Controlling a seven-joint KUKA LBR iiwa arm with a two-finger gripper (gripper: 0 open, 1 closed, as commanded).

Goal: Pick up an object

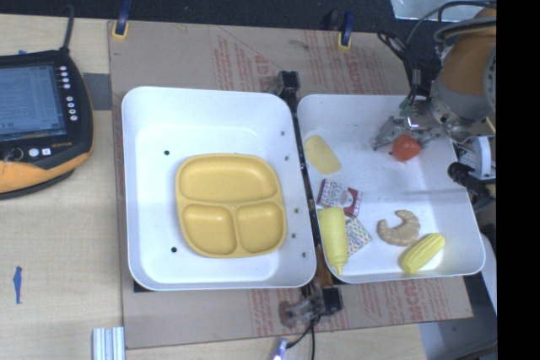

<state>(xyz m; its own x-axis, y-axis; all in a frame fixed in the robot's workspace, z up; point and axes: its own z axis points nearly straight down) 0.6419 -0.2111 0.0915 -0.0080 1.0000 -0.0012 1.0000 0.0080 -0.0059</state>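
The right bin [456,198] holds several small items. A red tomato-like ball [406,149] lies near its far right, and my gripper [407,137] hangs right over it, open, with grey fingers [385,139] splayed to either side of the ball. Nothing is lifted. Also in the bin are a pale yellow oval piece [321,153], a red-and-white packet [338,196], a yellow bottle [332,236], a croissant [399,227] and a corn cob [421,253]. The arm's orange band [466,63] rises at the right edge.
The left bin [152,139] carries a yellow divided tray [229,204]. A tablet pendant [34,118] sits on the bench at far left. Clamps [344,28] pin the cardboard under the bins. Cables run near the arm at upper right.
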